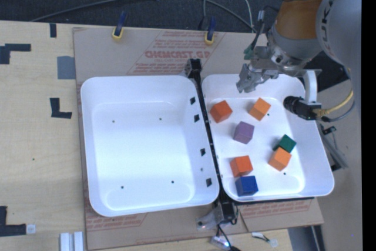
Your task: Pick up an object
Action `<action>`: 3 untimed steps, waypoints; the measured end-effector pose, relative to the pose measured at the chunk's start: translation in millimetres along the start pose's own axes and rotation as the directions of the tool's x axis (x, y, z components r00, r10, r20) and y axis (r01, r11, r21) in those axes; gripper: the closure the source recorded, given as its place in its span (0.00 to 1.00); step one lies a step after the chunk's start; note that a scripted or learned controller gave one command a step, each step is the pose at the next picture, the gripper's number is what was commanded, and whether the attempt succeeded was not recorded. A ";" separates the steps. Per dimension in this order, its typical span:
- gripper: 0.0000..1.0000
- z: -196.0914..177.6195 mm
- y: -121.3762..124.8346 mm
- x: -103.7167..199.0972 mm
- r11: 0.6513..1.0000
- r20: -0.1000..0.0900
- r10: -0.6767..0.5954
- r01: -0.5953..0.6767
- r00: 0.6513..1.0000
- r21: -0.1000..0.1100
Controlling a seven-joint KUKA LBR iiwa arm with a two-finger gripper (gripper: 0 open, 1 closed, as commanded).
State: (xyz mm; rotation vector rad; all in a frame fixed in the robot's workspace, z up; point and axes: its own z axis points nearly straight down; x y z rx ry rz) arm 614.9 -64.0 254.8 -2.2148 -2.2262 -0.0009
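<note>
In the camera view, the grey two-finger gripper (248,82) hangs over the far edge of the right-hand shallow white plastic bin (314,185), at about twelve o'clock in it, and whether its jaws are spread or pressed together I cannot tell; nothing is visibly between them. All the small cubes lie on the bin floor: an orange cube (221,110) at ten o'clock, a lighter orange one (259,109) just below the gripper, a purple cube (244,132) at centre, a green cube (286,142) touching another orange cube (280,158) at four o'clock, and an orange-red cube (241,165) above a blue cube (247,185) at six o'clock. By my reading, no pick has been made, so descent, closing and lifting all remain.
</note>
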 end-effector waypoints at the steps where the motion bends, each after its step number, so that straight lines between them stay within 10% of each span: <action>1: 1.00 9.4 0.5 42.6 1.000 0.001 0.002 -0.002 1.000 0.001; 3: 1.00 19.8 -0.6 147.4 1.000 0.001 0.001 -0.001 1.000 0.001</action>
